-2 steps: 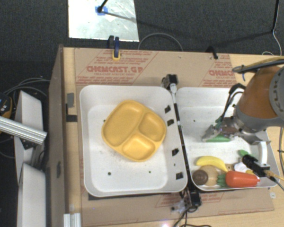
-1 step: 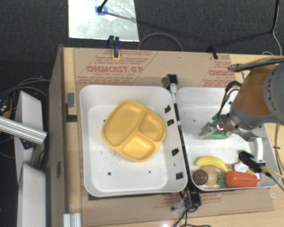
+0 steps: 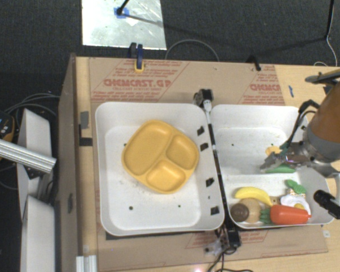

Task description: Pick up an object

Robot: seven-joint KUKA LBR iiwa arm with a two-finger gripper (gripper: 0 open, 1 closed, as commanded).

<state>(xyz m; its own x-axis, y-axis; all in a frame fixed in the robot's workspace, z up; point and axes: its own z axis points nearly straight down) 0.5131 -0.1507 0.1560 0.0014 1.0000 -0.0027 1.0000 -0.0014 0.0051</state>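
My gripper [image 3: 279, 161] hangs low over the right part of the right bin [image 3: 246, 126], at the end of the grey arm with its orange band [image 3: 332, 117]. A thin green object [image 3: 284, 168] lies right under the gripper, partly hidden by it. A small yellow piece [image 3: 270, 150] sits just to its upper left. Along the bin's front edge lie a yellow banana [image 3: 253, 194], a brown round piece [image 3: 240, 211], an orange-red carrot shape [image 3: 287, 215], a green piece [image 3: 295, 185] and a white piece [image 3: 295, 199].
The left bin [image 3: 110, 169] bears a yellow divided plate [image 3: 160, 156] in its middle. A ridge with black clips [image 3: 211, 152] separates the two bins. Cardboard [image 3: 181, 81] lies under both, with a yellow clamp [image 3: 138, 58] at the back.
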